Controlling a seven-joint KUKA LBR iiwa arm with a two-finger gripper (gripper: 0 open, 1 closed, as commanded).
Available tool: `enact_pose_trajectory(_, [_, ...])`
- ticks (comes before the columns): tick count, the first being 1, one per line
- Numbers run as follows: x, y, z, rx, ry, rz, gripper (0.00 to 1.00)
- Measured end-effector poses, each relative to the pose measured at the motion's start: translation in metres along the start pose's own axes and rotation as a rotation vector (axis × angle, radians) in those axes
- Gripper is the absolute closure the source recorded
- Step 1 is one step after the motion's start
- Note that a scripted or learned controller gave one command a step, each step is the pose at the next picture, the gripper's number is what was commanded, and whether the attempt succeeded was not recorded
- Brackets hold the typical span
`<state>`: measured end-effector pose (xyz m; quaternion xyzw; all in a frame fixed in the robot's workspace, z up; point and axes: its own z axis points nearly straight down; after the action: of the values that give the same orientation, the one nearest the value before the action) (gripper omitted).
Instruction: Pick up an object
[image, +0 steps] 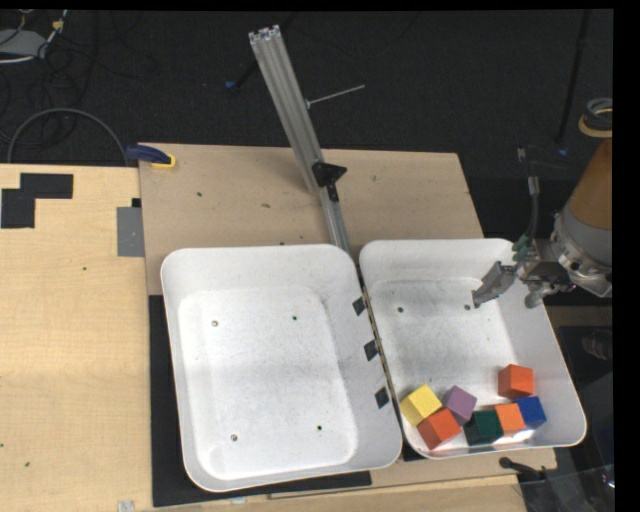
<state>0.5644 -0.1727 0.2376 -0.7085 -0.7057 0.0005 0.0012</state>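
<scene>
My claw (512, 283), fingers apart and holding nothing, hangs over the right bin (440, 262); the red cube (516, 380) looks light, rigid, graspable across flat opposite faces.

Single fixed overhead camera, slanted down over both bins (262, 262)

Two shallow white plastic bins, left (200, 285) and right (440, 255). Seven small cubes: two red ones (516, 380) (438, 428), one yellow (422, 403), one purple (460, 402), one green (484, 427), one orange (510, 417), one blue (532, 411).
</scene>
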Motion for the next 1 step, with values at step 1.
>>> enact_pose_trajectory(1, [0.0721,-0.0418,0.1457,-0.004,-0.002,-0.004,0.0])
